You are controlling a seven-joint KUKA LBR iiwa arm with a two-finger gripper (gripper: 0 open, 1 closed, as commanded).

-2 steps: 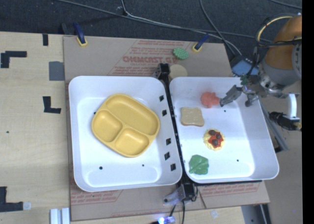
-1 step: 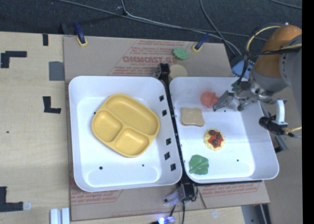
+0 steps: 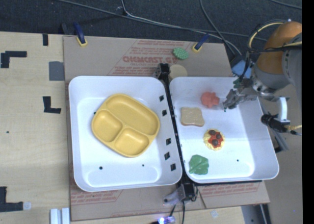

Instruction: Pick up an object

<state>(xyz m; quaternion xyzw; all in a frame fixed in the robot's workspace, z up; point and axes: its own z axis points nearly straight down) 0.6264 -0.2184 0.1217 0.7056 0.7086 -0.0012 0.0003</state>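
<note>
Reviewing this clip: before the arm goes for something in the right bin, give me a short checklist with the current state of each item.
1. Something to pick lies in the right bin: ok. A pink piece, a bread slice, a small pizza and a green leaf are there.
2. Gripper is over the right bin: ok, near the back, just right of the pink piece.
3. Gripper is free of any load: cannot tell, too small and dark.
4. Nearest target has room around it: ok, the pink piece lies apart from the bread slice.
5. Yellow divided plate is out of the way: ok, it sits in the left bin.
</note>
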